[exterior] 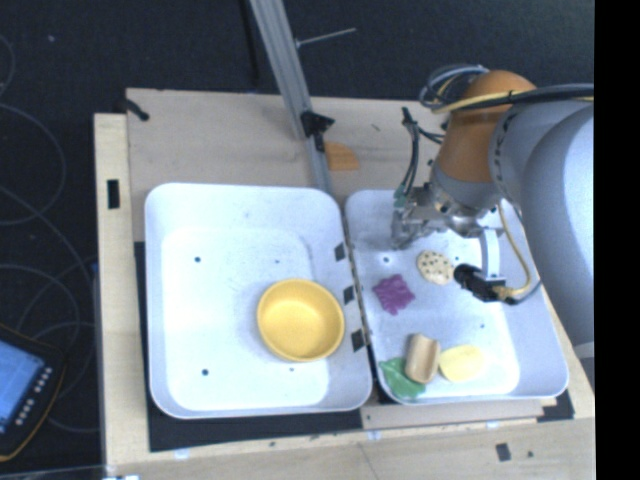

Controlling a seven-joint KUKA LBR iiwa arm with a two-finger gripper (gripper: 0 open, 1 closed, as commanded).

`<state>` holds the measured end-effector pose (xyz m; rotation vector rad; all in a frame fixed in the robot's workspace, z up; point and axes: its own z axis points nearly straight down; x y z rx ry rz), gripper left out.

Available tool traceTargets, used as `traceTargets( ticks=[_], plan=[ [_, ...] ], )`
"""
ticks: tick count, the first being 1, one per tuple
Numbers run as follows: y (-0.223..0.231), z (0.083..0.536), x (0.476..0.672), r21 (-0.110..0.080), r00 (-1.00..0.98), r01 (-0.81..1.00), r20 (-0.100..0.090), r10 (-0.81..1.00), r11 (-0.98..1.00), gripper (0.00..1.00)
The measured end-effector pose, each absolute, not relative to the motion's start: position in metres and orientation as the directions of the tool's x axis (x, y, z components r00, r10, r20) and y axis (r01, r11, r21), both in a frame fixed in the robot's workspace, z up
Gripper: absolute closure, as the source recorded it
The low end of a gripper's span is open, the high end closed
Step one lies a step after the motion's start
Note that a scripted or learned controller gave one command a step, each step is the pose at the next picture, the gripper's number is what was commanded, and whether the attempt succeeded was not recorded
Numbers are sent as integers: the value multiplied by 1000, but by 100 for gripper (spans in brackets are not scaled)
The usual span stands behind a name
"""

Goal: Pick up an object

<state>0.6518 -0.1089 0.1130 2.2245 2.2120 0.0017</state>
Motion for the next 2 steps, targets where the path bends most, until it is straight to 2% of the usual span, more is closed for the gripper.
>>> traceTargets(
  ticks=[1, 2],
  plan=[
    [-110, 157, 656, 6, 2, 1000, 0, 1000, -2, 100],
    [-114, 222, 657, 8, 0, 1000, -1, 1000, 0, 100]
  ],
)
